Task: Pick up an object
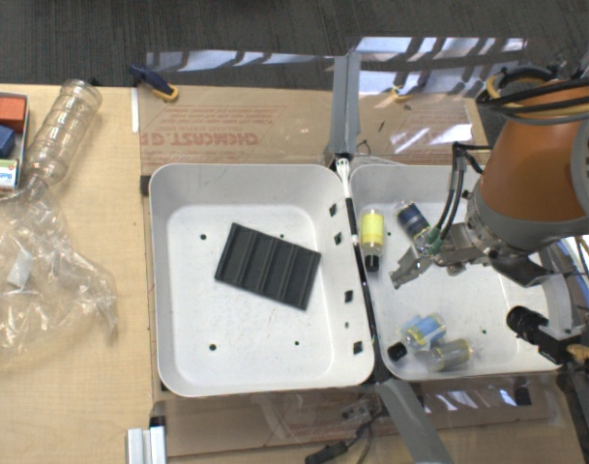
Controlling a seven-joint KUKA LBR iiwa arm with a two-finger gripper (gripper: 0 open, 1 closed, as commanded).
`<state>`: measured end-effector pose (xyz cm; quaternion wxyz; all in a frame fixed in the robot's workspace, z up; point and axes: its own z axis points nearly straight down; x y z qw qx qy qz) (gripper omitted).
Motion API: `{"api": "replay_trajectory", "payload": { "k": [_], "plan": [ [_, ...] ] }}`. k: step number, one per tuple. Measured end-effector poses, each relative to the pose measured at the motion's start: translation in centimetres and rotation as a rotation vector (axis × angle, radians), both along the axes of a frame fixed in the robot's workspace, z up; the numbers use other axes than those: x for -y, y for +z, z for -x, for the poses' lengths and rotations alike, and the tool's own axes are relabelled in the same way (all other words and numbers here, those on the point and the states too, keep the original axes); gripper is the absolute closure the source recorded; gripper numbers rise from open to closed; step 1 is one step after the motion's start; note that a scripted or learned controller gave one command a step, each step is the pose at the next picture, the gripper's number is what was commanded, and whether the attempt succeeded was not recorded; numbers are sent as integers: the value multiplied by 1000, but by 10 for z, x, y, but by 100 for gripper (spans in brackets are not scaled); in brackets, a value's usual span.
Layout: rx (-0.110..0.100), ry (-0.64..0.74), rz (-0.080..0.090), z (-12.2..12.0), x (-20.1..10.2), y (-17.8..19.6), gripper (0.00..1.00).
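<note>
Lower right of frame, right bin (526, 361): two short cylinders lie near the front wall, a blue-and-silver cell (425, 332) and a dull metal can (450, 354), touching or nearly so. Both look hard, smooth and round, so we judge they will roll under a glancing pinch.

Centre right: gripper (407, 270) hangs over bare bin floor, fingers spread in a narrow V, nothing between them. The arm enters from the right with its orange band.

We judge the step in hand to be the approach. To do it well we would pick one target, line the fingers across its round axis and centre before closing.

Just left of the gripper, by the divider: yellow tube (371, 234) with a dark cap, glossy plastic, lying lengthwise, apart from its neighbours. It looks like the easiest take.

Above the gripper: small blue item (413, 219), too small to identify.

Left bin (178, 356): flat ribbed dark slab (268, 265), matte, lying aslant. Low profile, poor for a pinch.
</note>
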<state>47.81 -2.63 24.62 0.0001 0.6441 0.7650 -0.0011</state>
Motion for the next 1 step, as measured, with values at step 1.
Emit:
{"api": "replay_trajectory", "payload": {
  "k": [1],
  "plan": [
    [-3, 78, -1, 1, 40, -56, 0]
  ]
}}
